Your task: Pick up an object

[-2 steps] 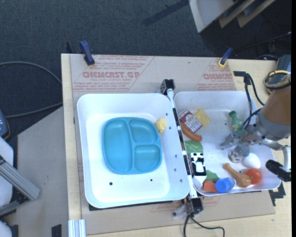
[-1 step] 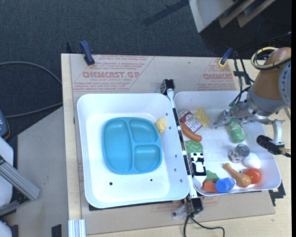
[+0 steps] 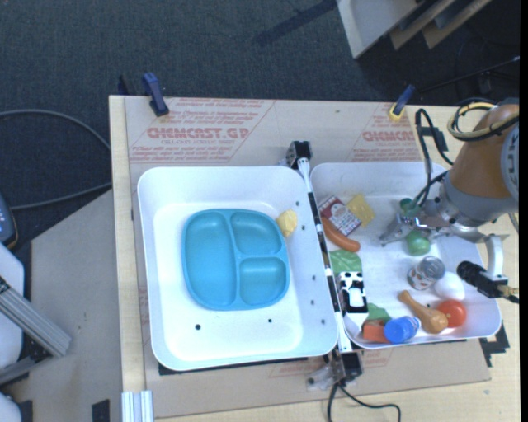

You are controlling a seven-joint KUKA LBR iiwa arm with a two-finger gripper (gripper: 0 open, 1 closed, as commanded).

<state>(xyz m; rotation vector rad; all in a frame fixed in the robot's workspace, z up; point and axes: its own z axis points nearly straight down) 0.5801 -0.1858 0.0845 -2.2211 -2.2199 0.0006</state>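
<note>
1. The grey arm (image 3: 483, 177) reaches in from the right, wrist angled down over the right bin (image 3: 388, 177).
2. Its claw (image 3: 404, 227) hovers; finger spread cannot be told.
3. A green ball (image 3: 418, 244) sits just below the claw, touching or not unclear.

Dark grey carpet floor (image 3: 206, 45) around the bench, pale wooden benchtop (image 3: 247, 124) with red print, blue clamp (image 3: 153, 93) at eleven o'clock, yellow-blue clamp (image 3: 402, 102) at one o'clock, grey cable (image 3: 58, 124) curving at nine o'clock, pale furniture (image 3: 396, 21) at one o'clock.
</note>
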